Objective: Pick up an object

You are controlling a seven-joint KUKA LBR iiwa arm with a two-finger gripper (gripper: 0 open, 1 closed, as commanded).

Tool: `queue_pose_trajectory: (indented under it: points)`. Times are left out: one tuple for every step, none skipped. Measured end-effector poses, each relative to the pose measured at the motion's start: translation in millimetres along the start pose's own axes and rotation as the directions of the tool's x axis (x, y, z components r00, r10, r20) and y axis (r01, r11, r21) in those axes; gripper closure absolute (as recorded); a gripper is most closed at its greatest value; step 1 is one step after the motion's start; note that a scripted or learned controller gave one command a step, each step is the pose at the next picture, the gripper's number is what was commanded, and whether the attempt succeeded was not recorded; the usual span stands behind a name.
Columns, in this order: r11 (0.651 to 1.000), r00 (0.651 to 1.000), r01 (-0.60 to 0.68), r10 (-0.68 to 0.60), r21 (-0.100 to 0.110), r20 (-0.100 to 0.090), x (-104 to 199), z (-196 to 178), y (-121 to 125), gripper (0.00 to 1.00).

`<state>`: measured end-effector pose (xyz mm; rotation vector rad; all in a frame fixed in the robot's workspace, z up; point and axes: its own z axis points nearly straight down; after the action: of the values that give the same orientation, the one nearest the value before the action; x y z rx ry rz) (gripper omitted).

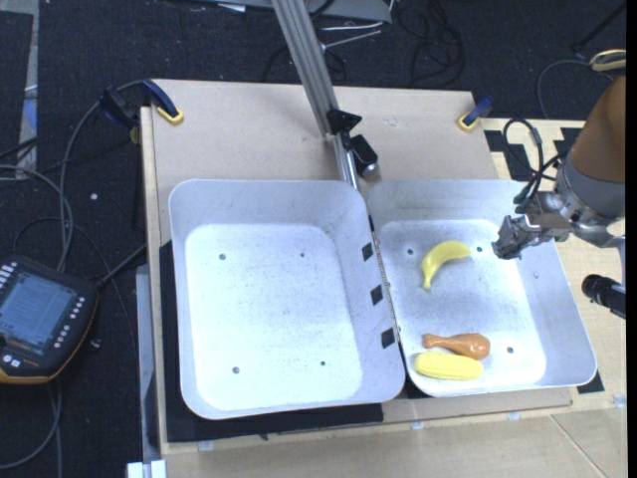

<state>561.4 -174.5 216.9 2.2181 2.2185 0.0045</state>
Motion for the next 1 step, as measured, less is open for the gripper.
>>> queue_pose_trajectory:
  points:
    - [1.0,1.0,0.0,0.0,0.001,0.0,-0.1,-52.5,1.1,1.0]
